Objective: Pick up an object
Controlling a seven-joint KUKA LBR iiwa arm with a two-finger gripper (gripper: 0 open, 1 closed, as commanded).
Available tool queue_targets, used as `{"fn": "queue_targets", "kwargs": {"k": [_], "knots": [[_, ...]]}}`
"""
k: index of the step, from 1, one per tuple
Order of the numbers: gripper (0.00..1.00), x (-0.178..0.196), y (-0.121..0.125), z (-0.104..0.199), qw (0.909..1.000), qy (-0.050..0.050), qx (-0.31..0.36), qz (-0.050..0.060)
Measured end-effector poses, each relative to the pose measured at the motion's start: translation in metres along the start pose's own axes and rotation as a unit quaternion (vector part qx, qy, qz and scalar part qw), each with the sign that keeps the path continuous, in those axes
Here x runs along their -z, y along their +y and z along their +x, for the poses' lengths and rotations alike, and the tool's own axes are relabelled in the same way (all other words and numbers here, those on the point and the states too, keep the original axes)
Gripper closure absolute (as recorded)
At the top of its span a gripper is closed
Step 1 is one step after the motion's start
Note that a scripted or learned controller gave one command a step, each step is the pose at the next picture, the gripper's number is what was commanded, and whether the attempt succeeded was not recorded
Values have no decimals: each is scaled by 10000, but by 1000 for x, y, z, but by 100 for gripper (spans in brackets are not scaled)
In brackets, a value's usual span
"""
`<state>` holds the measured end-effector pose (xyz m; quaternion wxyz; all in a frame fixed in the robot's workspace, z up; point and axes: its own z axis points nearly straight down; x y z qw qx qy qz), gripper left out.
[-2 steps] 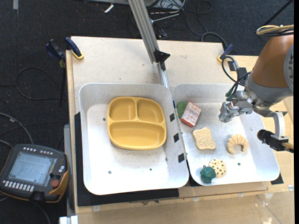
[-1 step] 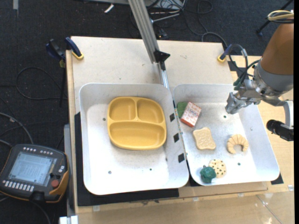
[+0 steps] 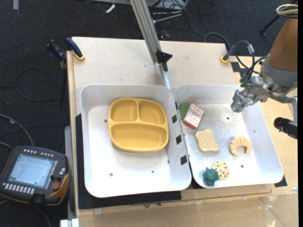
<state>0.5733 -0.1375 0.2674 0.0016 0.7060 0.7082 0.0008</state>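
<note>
So the end effector (image 3: 238, 103) is hanging over the far right corner of the right bin (image 3: 265, 141), just inside its right wall — honestly can't tell whether it's open or closed from this angle, it's just a grey lump at the end of the wrist, and nothing's visibly in it.

Everything grabbable is sitting toward the near side and the left of it. Closest looks like the croissant (image 3: 240, 145), lying near the right wall, pretty much straight toward the near edge from the end effector. It's a pale tan curved thing, long axis running roughly left-right with the horns curling toward the near edge. My guess is that's the easiest drop-down.

The toast slice (image 3: 207, 140) is lying flat mid-bin, speckled beige. The red-and-white carton (image 3: 193, 115) is tilted up by the left wall, with something green (image 3: 183, 110) tucked beside it. Down in the near left corner the cookie (image 3: 220, 170) and a green broccoli piece (image 3: 210, 176) are touching — trickier to pick cleanly, I'd say.

The left bin (image 3: 94, 126) is carrying a yellow divided tray (image 3: 138, 125).
</note>
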Motion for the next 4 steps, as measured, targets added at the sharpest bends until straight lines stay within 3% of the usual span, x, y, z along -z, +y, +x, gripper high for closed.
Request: {"fn": "queue_targets", "kwargs": {"k": [3, 4], "knots": [[100, -10, 53, 164, 10000, 16, 24, 6], [100, -16, 57, 214, 10000, 11, 23, 13]]}}
